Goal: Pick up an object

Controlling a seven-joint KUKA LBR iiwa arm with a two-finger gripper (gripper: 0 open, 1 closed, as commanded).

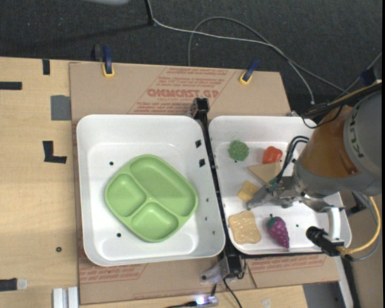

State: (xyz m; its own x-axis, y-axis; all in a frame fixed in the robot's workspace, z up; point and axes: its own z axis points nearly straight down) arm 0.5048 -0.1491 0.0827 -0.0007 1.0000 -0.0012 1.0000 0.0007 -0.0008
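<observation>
We look down on two shallow white bins set side by side on a sheet of cardboard (pixel 179 88). The left bin (pixel 90 140) carries a green divided plate (pixel 151 197), three compartments, lying flat near the bin's centre and turned at an angle.

The right bin (pixel 221 130) holds the small food items. Taking that bin's centre as the dial: a green broccoli piece (pixel 238 150) sits at about 11 o'clock, a red pepper-like piece (pixel 272 154) at about 12, just right of the broccoli and apart from it. A tan wedge (pixel 264 171) lies just below the two. A small yellow cheese-like block (pixel 247 190) sits at 9 o'clock, a slice of toast (pixel 244 228) at 7 o'clock near the front wall, and a purple bunch of grapes (pixel 278 230) at 6 o'clock, just right of the toast.

The arm (pixel 337 153) comes in from 3 o'clock, orange band showing above the wrist. The gripper (pixel 260 197) is low inside the right bin, its tip close to the yellow block and the tan wedge. The tip is small and dark against the clutter; we cannot tell how wide the pincer stands, nor whether anything sits within it. It may be touching the yellow block, but the view is too poor to confirm.

Two clamps (pixel 106 63) pin the cardboard at its far edge, and cables (pixel 244 40) trail across the dark floor at 12 o'clock.
</observation>
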